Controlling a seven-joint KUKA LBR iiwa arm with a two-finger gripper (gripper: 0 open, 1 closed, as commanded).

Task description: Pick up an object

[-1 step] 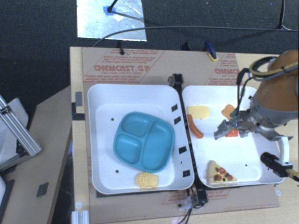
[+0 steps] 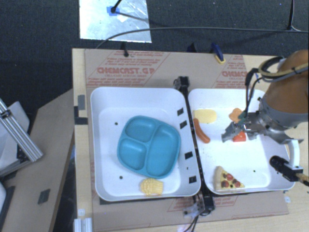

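Nearest you, along the front of the right bin (image 2: 260, 185), lies a pizza slice (image 2: 228, 179), flat and well apart from the arm. In the left bin (image 2: 104, 129), a corn cob (image 2: 151, 186) sits at the front edge, just below the blue divided plate (image 2: 147, 145), which fills the middle of that bin. Further in, the gripper (image 2: 235, 131) hangs low over the middle of the right bin, reaching in from the right. A small red piece (image 2: 240, 137) lies right at its tip; you cannot tell from this angle whether the claw is released, clenched, or has anything in it, so log no grasp. An orange piece (image 2: 235, 114) sits just behind the tip. To the left, a hot dog (image 2: 201, 130) lies along the divider wall, and a yellow slice (image 2: 205, 115) lies beyond it. Judgement: the low pose suggests the red piece is the target.
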